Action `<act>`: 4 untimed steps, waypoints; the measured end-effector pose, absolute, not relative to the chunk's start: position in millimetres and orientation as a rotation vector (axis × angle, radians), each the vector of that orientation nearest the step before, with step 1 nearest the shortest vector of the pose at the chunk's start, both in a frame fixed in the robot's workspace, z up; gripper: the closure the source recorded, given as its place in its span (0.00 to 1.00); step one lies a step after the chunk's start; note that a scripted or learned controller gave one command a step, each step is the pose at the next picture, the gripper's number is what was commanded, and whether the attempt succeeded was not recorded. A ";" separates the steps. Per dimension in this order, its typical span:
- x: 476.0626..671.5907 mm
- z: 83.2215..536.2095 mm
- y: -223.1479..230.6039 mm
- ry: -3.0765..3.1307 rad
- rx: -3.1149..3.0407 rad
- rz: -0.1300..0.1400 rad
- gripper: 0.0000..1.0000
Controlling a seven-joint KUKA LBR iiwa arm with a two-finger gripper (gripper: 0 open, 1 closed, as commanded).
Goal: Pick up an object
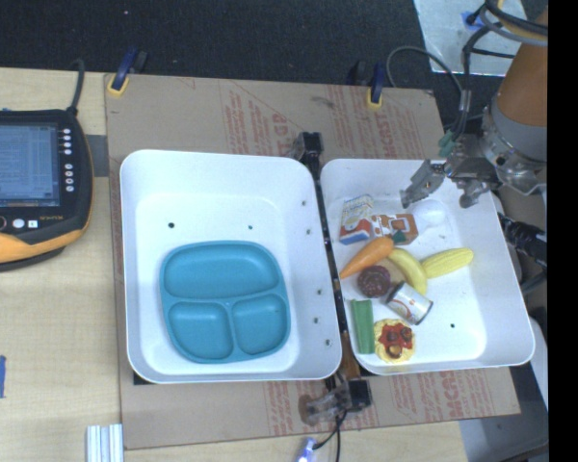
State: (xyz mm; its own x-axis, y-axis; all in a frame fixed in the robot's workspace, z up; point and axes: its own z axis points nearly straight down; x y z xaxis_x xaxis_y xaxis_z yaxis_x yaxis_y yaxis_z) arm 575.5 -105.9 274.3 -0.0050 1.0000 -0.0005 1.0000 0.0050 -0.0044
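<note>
camera view | orange carrot [366,255] (tapered), right bin [482,340] | tool [443,189] released, holding nothing

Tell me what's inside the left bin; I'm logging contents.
A blue divided tray lies flat in the left bin, its three compartments bare. Whatever is beneath the tray is covered.

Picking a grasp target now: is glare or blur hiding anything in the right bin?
Camera view: lighting is even and soft; the right bin is bright white without washing out the toys. The carrot and corn read clearly. The hand looks slightly soft and low-contrast.
</note>
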 end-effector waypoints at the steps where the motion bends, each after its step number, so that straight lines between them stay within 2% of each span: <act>1: 553.0 168.7 -150.2 -2.224 -2.214 0.008 0.00; 2: 535.6 90.9 -122.5 -2.223 -2.213 0.007 0.00; 3: 633.8 90.6 -132.4 -2.220 -2.210 0.010 0.00; 4: 634.2 101.3 -133.2 -2.221 -2.209 0.010 1.00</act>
State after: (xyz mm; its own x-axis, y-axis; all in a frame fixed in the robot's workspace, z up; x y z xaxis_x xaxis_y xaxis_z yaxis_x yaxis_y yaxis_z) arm 634.2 -133.2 101.3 -0.0058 1.0000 0.0020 0.9999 0.0059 -0.0109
